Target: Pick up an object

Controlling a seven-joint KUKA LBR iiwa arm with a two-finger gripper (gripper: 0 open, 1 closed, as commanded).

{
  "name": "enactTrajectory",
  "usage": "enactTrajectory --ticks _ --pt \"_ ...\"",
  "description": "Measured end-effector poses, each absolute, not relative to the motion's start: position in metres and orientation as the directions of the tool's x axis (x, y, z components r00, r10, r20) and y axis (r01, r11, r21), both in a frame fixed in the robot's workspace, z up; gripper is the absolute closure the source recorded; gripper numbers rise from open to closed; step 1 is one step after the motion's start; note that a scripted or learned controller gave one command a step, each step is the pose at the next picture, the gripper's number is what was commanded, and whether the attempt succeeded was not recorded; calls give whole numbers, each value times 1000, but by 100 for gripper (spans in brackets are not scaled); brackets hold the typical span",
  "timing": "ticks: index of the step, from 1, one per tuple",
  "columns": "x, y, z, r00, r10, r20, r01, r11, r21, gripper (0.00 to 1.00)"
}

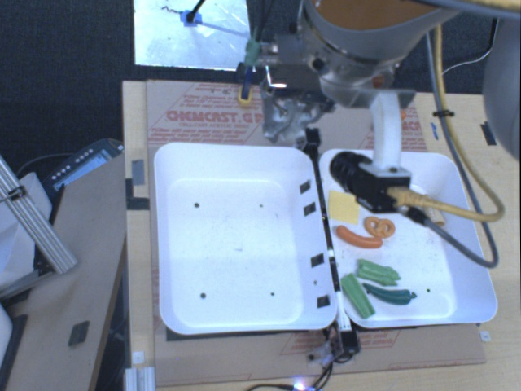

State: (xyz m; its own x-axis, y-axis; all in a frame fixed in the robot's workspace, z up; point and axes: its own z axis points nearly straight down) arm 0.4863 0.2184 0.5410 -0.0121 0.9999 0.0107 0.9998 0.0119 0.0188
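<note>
1. Camera view: my hand (286, 127) hangs at 12 o'clock, above the far rims where the two bins meet. I cannot tell whether it is spread or pressed together.
2. The left bin (236, 243) lies at 9 o'clock and the right bin (448, 292) at 3 o'clock, side by side.
3. The things to pick all lie in the right bin, toward its 9 o'clock wall. A yellow slice (343, 208) lies farthest up.
4. At the slice's 5 o'clock an orange pretzel (379, 227) lies against a sausage (358, 236).
5. Towards 6 o'clock from those lie a light green piece (378, 271), a green pod (356, 294) and a dark green piece (391, 295), close together.
</note>
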Motion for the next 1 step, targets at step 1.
enactTrajectory --ticks 1 --pt "485 235 404 -4 1000 -5 1000 4 -11 100"
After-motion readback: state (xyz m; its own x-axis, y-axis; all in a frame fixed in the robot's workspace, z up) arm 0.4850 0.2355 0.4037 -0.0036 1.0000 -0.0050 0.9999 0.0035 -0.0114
